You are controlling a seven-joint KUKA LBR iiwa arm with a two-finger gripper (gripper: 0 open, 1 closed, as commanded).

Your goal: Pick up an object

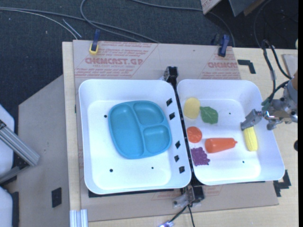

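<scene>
The gripper (252,121) is hovering at the right bin's (270,167) right side with fingers apart, gripping nothing. Just below it the yellow corn cob (250,139) is lying flat (likely light, rigid plastic, probably slick and rounded); gripping across its narrow middle looks safest.

blue tray (139,128) | white bins (94,174) | yellow corn (250,139) | orange carrot (220,144) | purple, perhaps grapes (200,156)
</scene>
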